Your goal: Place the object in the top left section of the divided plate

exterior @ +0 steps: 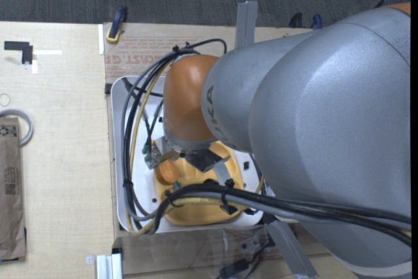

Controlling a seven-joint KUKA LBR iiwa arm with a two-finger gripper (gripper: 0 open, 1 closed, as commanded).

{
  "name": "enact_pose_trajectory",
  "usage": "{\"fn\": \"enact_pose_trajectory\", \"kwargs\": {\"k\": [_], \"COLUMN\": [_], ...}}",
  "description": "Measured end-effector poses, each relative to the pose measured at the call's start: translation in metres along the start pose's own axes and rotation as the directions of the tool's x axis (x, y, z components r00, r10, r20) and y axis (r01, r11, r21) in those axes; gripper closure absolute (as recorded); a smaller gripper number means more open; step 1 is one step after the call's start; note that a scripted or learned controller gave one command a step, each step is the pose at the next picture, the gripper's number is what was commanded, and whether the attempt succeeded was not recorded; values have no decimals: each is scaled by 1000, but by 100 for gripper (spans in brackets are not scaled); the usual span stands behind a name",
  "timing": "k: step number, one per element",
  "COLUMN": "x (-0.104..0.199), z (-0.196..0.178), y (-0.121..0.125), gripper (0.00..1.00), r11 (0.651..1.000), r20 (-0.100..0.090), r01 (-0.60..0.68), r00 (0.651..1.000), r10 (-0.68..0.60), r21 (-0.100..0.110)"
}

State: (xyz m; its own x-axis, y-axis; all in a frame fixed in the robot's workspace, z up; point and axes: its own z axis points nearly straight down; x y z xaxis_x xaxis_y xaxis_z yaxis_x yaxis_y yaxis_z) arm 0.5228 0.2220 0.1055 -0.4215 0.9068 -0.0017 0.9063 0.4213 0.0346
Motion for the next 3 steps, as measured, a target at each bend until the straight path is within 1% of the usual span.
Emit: {"fn": "enact_pose_trajectory", "kwargs": {"k": [1, 2, 3], "x": [10, 4, -66], "z": [-1, -2, -41], "y": [-24, -33, -78], "gripper": [100, 100, 100], "r11": [998, 885, 773], "r20": [4, 8, -22], "r01": [-58, 466, 634], "r00": [998, 885, 773], "r10": [58, -466, -634], "r21": [-4, -2, 27]}}
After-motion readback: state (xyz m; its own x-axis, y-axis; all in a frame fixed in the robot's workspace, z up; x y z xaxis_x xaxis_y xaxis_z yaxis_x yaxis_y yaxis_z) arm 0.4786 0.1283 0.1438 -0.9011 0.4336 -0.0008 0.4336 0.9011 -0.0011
